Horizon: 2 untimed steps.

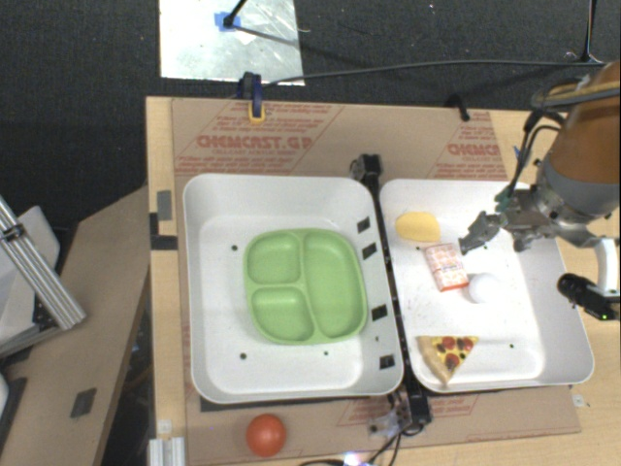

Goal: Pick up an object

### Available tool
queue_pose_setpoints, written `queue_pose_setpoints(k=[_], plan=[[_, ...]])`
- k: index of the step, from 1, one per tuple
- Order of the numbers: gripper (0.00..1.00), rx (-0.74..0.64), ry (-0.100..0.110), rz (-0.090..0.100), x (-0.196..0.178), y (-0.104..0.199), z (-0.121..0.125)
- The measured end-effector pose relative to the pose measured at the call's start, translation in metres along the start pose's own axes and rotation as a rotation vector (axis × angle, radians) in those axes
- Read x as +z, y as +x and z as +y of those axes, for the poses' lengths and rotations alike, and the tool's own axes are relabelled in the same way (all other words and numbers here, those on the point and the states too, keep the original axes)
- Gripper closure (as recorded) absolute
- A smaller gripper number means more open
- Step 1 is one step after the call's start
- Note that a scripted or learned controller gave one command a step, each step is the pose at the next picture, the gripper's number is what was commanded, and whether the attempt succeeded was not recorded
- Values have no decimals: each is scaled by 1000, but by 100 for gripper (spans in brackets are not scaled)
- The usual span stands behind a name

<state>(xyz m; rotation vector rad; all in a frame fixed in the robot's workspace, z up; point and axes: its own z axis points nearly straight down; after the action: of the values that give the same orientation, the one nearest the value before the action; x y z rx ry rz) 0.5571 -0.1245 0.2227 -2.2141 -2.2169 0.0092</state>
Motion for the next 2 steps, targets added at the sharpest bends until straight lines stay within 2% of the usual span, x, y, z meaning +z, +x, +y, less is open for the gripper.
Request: queue_pose_setpoints(k=[1,2], plan=[[0,-2,-11,-2,-6,0,2],[0,0,-7,-1,55,1,-3]])
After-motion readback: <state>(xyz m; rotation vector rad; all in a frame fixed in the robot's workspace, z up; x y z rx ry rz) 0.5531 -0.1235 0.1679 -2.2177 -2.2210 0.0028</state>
